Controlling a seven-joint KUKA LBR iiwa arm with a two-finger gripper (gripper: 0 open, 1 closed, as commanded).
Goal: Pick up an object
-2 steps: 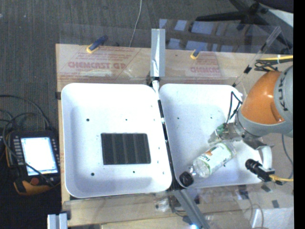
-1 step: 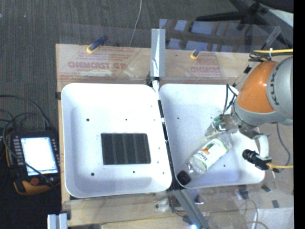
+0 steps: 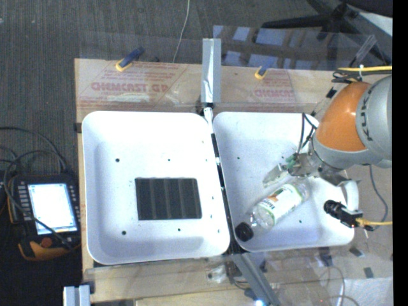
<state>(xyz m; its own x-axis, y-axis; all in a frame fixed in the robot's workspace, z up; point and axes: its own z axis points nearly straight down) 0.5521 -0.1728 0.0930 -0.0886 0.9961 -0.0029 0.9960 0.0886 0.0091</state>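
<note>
Fingers point(image 3: 290, 171), aperture unclear, hover by one bottle point(image 3: 275, 205) and one black cap point(image 3: 243, 232).

Arm point(image 3: 363, 123) cut by right edge, hiding right bin's point(image 3: 255, 139) far corner, bottle point(image 3: 275, 206) label unreadable

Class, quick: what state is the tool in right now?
Tool: cannot be told; it sits in the right bin just above the clear bottle.

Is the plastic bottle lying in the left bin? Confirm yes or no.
No, the plastic bottle lies on its side in the right bin, while the left bin holds a dark ridged rectangle.
</note>
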